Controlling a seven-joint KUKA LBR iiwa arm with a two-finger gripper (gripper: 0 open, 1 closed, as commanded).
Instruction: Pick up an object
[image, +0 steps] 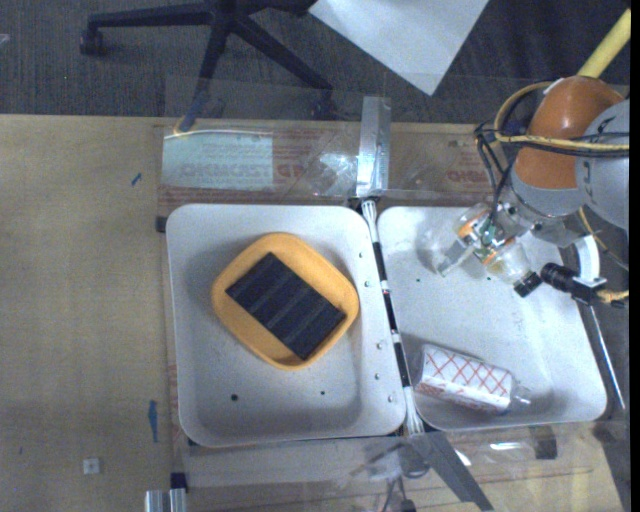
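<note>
red-patterned packet (466, 379) low in right bin (560, 350); gripper (470, 243) blurred above.

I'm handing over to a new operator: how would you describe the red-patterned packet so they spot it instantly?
Look at the right bin of the two white ones, the one under the arm. Near its front edge lies a small flat packet, white with a red criss-cross pattern. The orange pad with a dark panel sits in the left bin instead.

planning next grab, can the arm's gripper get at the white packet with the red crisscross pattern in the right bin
Probably yes. The white packet with red crisscross pattern lies flat with nothing on top of it, and the gripper is over the same right bin.
</note>
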